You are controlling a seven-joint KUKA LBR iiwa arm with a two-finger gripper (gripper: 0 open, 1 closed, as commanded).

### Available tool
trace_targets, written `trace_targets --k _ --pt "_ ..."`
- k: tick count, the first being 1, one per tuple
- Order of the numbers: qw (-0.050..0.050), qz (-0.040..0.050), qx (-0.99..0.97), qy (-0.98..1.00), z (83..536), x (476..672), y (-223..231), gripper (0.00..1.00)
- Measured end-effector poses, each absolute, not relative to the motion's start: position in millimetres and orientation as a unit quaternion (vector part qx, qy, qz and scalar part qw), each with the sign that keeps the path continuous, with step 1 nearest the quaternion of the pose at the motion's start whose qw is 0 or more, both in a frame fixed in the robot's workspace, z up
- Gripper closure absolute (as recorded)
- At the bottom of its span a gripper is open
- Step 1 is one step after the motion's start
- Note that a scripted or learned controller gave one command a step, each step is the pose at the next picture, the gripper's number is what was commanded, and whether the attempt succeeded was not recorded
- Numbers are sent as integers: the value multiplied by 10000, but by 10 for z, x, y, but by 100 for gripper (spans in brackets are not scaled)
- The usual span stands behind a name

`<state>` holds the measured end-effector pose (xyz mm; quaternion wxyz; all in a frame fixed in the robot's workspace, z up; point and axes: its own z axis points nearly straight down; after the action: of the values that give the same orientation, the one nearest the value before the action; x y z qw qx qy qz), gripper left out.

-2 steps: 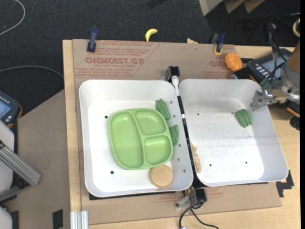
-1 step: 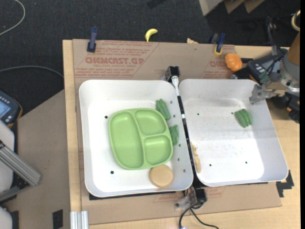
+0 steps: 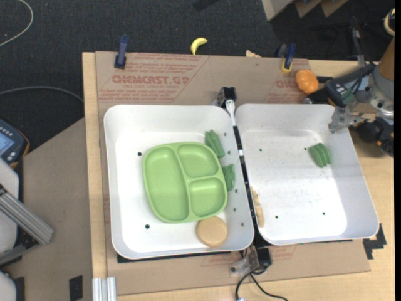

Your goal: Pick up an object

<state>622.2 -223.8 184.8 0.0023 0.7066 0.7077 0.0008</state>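
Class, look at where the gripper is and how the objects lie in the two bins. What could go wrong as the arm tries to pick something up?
1. The green piece in the right bin lies flat and low, so the gripper might slip off it.
2. The tan disc sits against the green divided plate near the left bin's rim, leaving little room.

— What colours sit in the white bins (image 3: 119, 168)?
— A light green divided plate (image 3: 185, 182), a tan round piece (image 3: 212, 231), darker green pieces (image 3: 319, 155).
— Upper right?
— Something orange (image 3: 306, 81), possibly a fruit.
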Motion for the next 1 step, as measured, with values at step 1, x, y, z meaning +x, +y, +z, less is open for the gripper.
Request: trace_targets --k 1 --pt "-92 -42 7097 7044 912 4881 -2243 100"
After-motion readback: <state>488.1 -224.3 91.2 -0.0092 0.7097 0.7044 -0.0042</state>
